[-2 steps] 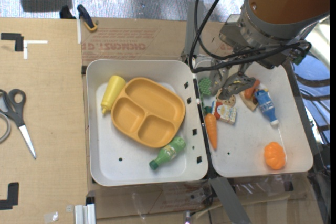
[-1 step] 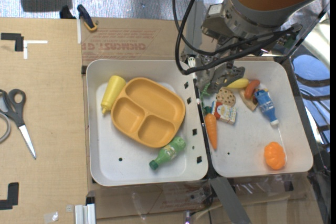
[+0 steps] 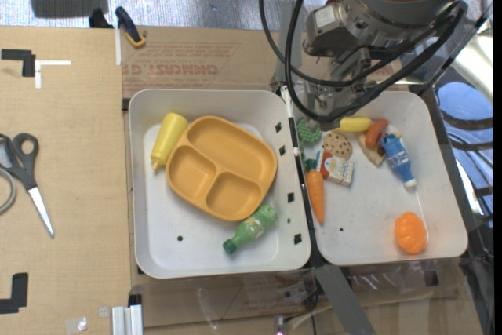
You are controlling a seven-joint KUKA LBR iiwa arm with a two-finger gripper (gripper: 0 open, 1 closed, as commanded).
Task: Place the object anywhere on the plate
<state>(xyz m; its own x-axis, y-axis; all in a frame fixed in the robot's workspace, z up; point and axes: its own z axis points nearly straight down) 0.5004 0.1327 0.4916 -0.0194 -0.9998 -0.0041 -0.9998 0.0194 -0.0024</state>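
Note:
A yellow plate (image 3: 222,167) with three compartments lies in the left bin (image 3: 149,247). In the right bin (image 3: 369,247), toys are bunched at the upper left: a green leafy piece (image 3: 307,134), a cookie (image 3: 336,143), a small carton (image 3: 339,169), a carrot (image 3: 315,194), a yellow piece (image 3: 354,124), a sausage (image 3: 376,132) and a blue bottle (image 3: 398,159). My gripper (image 3: 312,107) hangs over the right bin's upper left corner, just above the green piece. Cables and the wrist hide its tips.
A yellow mustard bottle (image 3: 167,139) leans on the plate's left edge and a green bottle (image 3: 252,227) lies below the plate. An orange (image 3: 410,233) sits at the right bin's lower right. Scissors (image 3: 27,172) lie on the bench at the far left.

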